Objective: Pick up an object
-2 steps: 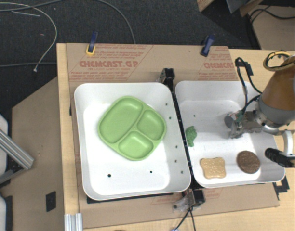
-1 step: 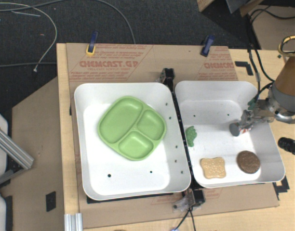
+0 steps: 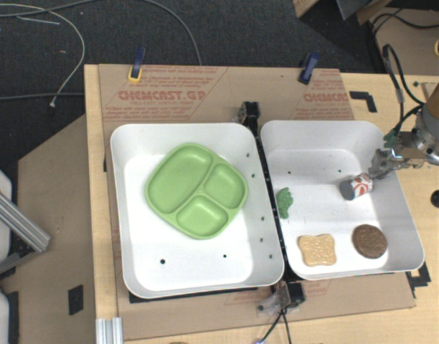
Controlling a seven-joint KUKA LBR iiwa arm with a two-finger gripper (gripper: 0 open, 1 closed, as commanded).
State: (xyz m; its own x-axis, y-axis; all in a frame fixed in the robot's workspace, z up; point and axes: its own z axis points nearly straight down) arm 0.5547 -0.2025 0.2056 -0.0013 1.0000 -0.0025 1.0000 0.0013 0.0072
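Two shallow white bins sit side by side on a cardboard-covered bench. The left bin (image 3: pixel 133 264) holds a green divided plate (image 3: pixel 196 190) with three compartments, lying flat and turned at an angle, roughly in the bin's middle.

The right bin (image 3: pixel 305 138) holds four small things. A small green leafy piece (image 3: pixel 284 201) lies against the bin's left wall. A tan square cracker (image 3: pixel 317 249) rests near the front edge, and a round brown cookie (image 3: pixel 369 241) sits just to its right, the two apart. A small grey cylinder with a red and white end (image 3: pixel 356 186) lies on its side near the bin's right wall, further back than the cookie.

The arm enters from the right edge, and the gripper (image 3: pixel 383 162) hangs over the right bin's right rim, just beside the upper right of the cylinder. Whether it touches the cylinder cannot be told, and the state of the gripper, parted or closed, cannot be told either; nothing is seen clearly held.

Two blue clamps (image 3: pixel 138 62) pin the cardboard at the bench's far edge, one above each bin. A black bracket (image 3: pixel 249 112) sits at the back between the bins. Grey cables (image 3: pixel 62 20) trail over the dark floor beyond the bench.
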